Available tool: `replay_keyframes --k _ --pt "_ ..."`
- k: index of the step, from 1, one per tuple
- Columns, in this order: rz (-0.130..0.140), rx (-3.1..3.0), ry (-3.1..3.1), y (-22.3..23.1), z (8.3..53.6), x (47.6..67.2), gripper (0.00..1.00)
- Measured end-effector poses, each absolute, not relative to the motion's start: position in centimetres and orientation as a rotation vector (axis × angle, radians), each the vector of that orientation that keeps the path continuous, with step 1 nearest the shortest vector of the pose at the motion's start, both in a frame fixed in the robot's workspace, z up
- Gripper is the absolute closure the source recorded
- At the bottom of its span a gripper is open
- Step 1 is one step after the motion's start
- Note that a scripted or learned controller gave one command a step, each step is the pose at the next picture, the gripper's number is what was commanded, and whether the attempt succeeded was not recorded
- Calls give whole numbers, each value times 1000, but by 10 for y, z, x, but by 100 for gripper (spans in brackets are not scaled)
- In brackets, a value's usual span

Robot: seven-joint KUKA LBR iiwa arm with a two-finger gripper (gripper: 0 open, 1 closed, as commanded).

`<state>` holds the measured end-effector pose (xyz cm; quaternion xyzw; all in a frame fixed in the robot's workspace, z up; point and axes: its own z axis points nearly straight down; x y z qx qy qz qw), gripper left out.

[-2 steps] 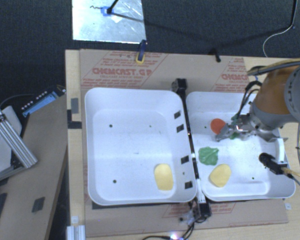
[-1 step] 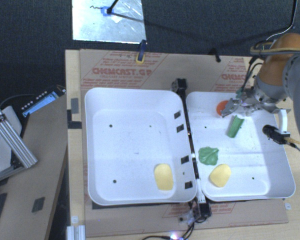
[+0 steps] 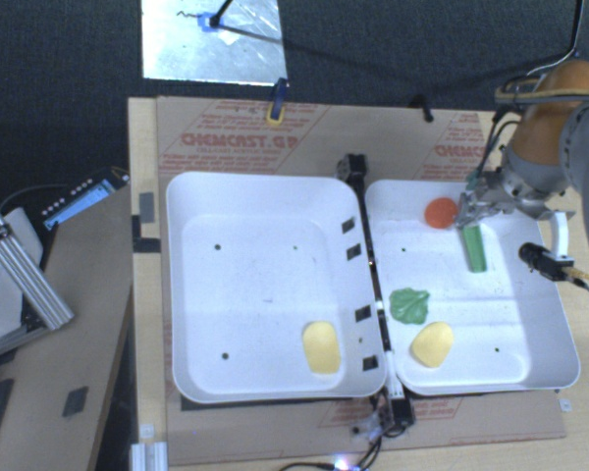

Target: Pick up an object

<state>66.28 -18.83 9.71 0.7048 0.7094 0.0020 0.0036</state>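
Observation:
In the right bin [image 3: 555, 356] a green stick [image 3: 474, 249] lies lengthwise near the far side. An orange-red round piece [image 3: 439, 213] sits just left of its far end. My gripper [image 3: 471, 212] hangs over the stick's far end, right beside the orange-red piece, with the grey arm reaching in from the right. Nearer the front of this bin lie a green leafy piece [image 3: 409, 304] and a yellow lump [image 3: 432, 343]. Another yellow lump [image 3: 321, 346] lies at the front right of the left bin [image 3: 191, 263].
A black hinge strip [image 3: 368, 263] runs between the two bins. Both bins rest on a cardboard sheet [image 3: 236, 137]. A shiny foil square [image 3: 212, 27] lies on the floor behind the bench.

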Motion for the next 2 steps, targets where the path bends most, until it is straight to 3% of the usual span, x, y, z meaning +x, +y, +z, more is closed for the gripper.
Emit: replay_keyframes --k 1,2 --pt "-2 2219 2233 -124 83 603 100" --pt "17 2201 2212 -164 285 673 100"
